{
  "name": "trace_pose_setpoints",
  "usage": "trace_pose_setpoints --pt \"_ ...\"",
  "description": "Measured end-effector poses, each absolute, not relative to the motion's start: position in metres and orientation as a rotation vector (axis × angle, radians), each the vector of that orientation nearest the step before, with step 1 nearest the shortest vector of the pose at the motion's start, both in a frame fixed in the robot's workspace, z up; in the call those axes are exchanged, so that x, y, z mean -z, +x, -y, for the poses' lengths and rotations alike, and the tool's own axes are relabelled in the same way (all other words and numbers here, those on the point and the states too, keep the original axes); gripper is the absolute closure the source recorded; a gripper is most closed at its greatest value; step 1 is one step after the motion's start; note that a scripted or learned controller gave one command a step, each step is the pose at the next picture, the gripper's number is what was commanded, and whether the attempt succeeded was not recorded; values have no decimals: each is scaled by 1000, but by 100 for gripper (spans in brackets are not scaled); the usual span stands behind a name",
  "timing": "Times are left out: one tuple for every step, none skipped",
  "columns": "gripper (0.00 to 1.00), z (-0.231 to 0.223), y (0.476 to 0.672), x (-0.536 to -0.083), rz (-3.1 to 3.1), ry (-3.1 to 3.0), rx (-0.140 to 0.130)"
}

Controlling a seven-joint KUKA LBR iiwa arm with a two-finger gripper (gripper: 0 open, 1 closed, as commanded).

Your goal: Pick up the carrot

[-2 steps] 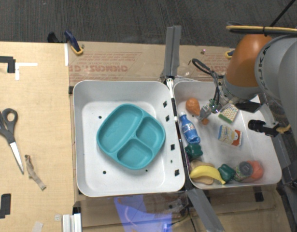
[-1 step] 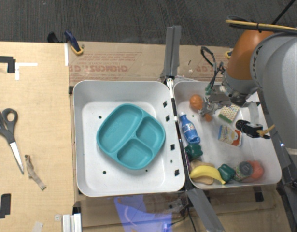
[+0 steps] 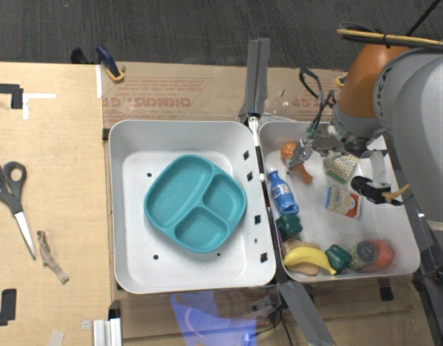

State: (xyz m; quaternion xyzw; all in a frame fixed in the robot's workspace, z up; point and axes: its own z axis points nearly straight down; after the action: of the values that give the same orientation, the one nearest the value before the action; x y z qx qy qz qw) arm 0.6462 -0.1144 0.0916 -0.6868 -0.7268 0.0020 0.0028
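Observation:
The carrot is a small orange piece lying near the far left corner of the right bin; its narrow end points toward the bin's middle. My gripper is low over the carrot and covers its middle part. The grey arm with its orange band comes in from the upper right.
The right bin also holds a blue bottle, a dark green item, a banana, a green pepper, a small carton and a speckled block. A teal divided plate lies in the left bin. Scissors lie on the bench at left.

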Motion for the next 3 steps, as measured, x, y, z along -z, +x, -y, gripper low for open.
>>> trace_pose_setpoints --pt "0 93 659 -93 1867 -2527 -2" --pt "0 164 659 -94 1766 -2600 0" --pt "0 214 643 -172 1436 -2795 -3"
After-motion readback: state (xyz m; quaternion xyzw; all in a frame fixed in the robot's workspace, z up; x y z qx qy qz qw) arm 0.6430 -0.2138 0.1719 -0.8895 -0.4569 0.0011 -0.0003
